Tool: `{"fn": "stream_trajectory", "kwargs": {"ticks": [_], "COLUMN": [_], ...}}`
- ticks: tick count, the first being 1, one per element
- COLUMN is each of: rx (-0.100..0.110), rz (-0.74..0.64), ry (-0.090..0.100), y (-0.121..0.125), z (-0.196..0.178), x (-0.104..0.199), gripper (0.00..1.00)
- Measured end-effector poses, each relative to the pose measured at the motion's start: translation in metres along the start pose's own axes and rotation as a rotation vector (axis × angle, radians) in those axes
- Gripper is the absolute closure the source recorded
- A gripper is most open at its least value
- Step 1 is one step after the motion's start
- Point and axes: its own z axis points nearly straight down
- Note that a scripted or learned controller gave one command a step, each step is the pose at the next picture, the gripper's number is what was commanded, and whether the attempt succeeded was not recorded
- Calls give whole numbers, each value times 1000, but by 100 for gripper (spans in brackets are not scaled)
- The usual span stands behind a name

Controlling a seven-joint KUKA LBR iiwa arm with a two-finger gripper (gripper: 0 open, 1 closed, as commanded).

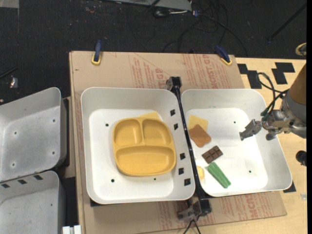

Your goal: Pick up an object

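The gripper (245,133) is seen over the right bin (273,172), near its right-hand side, reached in from the edge of the view — and nothing is held between its fingers. Whether those fingers are spread or closed cannot be told from this angle; the tip is small and dark against the white.

The candidate objects are gathered at the left of that bin: a brown slab (199,135) lying partly over a pale yellow piece (198,122), a dark chocolate-like block (212,154) just below, and a green cylinder (218,174) lower still, lying at a slant. All are well apart from the gripper. In the left bin (95,130) a yellow divided tray (144,147) is resting flat.

The step in hand is judged to be the approach — no grasp is begun. A target must next be chosen, the wrist carried leftward across the bin floor and lowered squarely over it; the green cylinder, clear of its neighbours, looks the easiest taken.
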Motion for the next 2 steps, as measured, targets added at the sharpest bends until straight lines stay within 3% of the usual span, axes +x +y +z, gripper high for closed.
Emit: {"fn": "stream_trajectory", "kwargs": {"ticks": [2], "rx": [4], "rz": [2], "ry": [2], "y": [4], "z": [106], "x": [0], "gripper": [0]}}
